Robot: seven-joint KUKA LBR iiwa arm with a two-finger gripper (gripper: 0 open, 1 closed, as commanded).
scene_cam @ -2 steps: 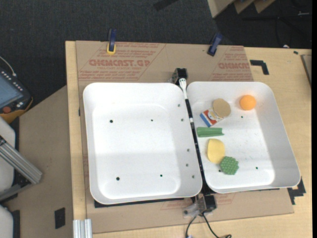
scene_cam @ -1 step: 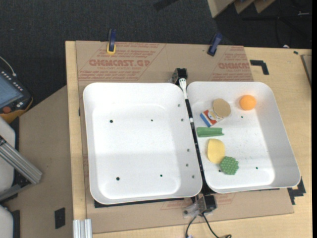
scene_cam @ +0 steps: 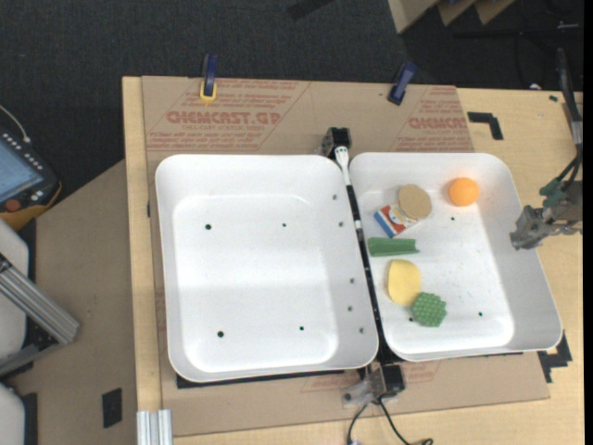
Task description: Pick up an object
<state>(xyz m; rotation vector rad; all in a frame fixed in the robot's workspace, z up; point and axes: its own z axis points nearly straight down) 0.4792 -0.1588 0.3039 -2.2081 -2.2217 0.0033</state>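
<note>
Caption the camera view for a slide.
Gripper poised at the right bin's edge; five small objects lie inside it, including an orange ball.

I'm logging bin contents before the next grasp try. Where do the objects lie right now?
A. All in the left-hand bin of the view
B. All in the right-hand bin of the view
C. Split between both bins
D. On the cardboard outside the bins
B: the orange ball, yellow piece, green bumpy piece and green bar all sit inside the right-hand bin.

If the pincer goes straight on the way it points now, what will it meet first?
Probably the right bin's rim: the pincer hangs at it, pointing down-left. The orange ball lies off that line. Depth is unclear.
</note>
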